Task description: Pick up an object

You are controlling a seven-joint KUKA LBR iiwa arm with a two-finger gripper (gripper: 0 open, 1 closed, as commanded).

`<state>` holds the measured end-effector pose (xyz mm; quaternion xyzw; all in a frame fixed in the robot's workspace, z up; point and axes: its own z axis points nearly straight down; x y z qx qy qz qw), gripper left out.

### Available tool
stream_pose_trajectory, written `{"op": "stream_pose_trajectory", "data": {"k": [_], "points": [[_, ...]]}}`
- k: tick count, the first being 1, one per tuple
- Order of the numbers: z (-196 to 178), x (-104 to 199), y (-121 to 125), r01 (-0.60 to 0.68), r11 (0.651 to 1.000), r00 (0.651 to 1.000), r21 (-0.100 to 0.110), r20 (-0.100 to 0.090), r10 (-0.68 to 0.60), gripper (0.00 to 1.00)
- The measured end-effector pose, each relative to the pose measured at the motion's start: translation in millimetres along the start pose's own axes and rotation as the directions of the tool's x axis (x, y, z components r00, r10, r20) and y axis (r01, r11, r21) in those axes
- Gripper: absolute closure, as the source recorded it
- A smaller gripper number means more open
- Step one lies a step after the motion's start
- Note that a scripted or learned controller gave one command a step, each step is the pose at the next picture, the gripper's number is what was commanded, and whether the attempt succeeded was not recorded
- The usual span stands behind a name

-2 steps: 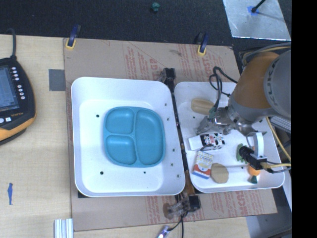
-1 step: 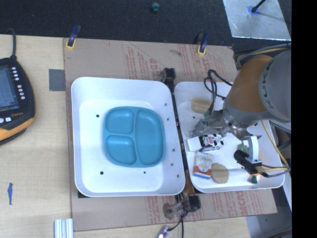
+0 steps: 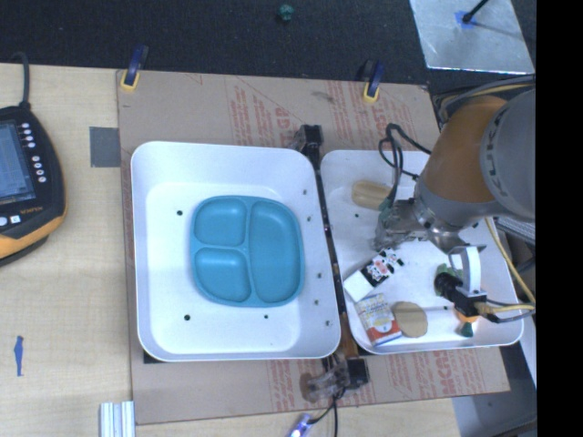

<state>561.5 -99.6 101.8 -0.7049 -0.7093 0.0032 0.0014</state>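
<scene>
My gripper [image 3: 393,228] is down in the right bin [image 3: 337,176], near its middle, with the grey and orange arm reaching in from the right. Just below the gripper lies a small black-and-white item [image 3: 383,268], close to it; whether they touch I cannot tell. A tan wooden piece [image 3: 368,194] lies just up and left of the gripper. Along the bin's near wall sit a red-and-white packet [image 3: 376,320], a tan round piece [image 3: 411,319] and a small green thing [image 3: 465,330]. A white card [image 3: 356,286] lies beside the black-and-white item.
The left bin [image 3: 155,244] holds a blue divided plate [image 3: 247,249]. A teach pendant [image 3: 23,180] lies at the bench's left edge. Clamps [image 3: 134,66] pin the cardboard sheet at the back.
</scene>
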Motion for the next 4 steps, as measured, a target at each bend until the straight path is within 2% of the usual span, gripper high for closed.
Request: {"op": "stream_pose_trajectory", "data": {"k": [1, 2, 3, 4], "points": [[0.1, 0.1, -0.1, 0.001, 1.000, 1.000, 0.000, 0.000, -0.001, 0.00], [-10.0, -0.9, 0.2, 0.001, 1.000, 1.000, 0.001, 0.002, -0.001, 1.00], [-10.0, -0.9, 0.1, 0.002, 1.000, 1.000, 0.001, 0.002, -0.002, 0.00], [10.0, 3.0, 37.7, 0.000, 1.000, 1.000, -0.003, -0.001, 0.000, 0.00]]}}
